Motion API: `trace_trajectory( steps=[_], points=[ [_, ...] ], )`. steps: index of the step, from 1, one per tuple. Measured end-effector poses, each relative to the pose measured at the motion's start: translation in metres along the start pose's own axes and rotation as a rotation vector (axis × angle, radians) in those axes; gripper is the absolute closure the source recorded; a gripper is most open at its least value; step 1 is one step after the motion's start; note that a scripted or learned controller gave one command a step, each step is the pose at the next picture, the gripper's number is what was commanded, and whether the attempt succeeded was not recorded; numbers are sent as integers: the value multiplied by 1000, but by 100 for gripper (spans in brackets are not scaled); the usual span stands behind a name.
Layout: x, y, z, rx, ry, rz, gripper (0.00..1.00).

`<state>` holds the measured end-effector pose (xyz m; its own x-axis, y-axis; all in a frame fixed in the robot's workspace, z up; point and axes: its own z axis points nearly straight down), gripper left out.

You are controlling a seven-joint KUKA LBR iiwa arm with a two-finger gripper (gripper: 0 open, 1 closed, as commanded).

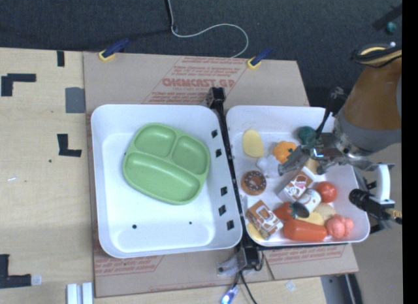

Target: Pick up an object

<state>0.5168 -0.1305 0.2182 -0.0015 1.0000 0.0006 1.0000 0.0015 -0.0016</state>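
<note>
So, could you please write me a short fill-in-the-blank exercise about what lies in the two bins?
1. The green divided plate lies in the ____ bin.
2. The plate has ____ compartments.
3. The doughnut lies in the same bin as the yellow lemon, just ____ it in the camera view.
4. The gripper hangs over the ____ bin.

Missing words: left; three; below; right

A cardboard-covered bench (196,77) is seen, with two white bins set directly on it side by side: the left bin (108,185) toward 9 o'clock, the right bin (274,114) toward 3 o'clock, their inner walls touching.
</note>
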Motion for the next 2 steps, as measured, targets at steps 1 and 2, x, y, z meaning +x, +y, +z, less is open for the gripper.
trace_trajectory(
  steps=[1, 2],
  points=[
    [1, 0, -10, 1, 0, -2, 100],
    [67, 38, -29, -4, 1, -8, 100]
  ],
)
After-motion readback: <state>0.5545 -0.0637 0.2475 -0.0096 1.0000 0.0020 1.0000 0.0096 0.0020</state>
